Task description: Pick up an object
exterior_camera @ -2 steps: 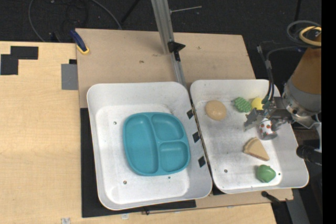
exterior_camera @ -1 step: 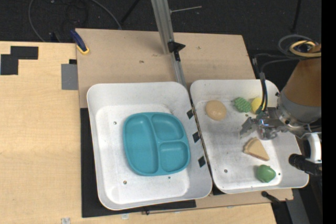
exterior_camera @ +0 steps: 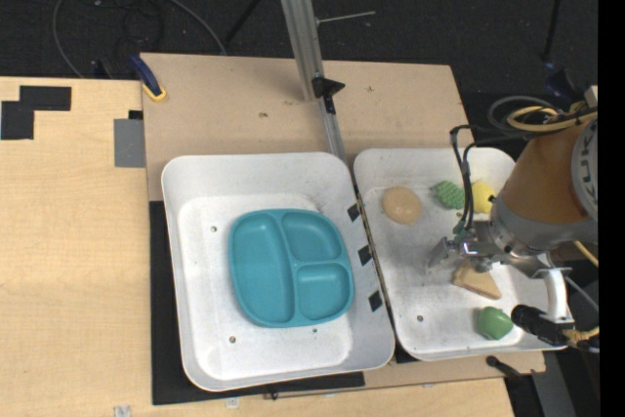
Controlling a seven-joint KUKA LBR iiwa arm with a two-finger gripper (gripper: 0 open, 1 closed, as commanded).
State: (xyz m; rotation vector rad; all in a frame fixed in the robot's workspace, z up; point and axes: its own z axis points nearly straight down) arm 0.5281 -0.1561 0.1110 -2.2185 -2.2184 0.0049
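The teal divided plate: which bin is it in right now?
The teal divided plate lies in the left bin of the camera view, about centred on its floor, across the divide from the right bin where the gripper works.

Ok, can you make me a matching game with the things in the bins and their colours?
Things:
1. divided tray
2. round lump
3. wedge
4. blob near the right bin's front edge

Colours:
A. green
B. teal
C. beige
D. tan

Pairs: 1-B, 2-C, 3-D, 4-A
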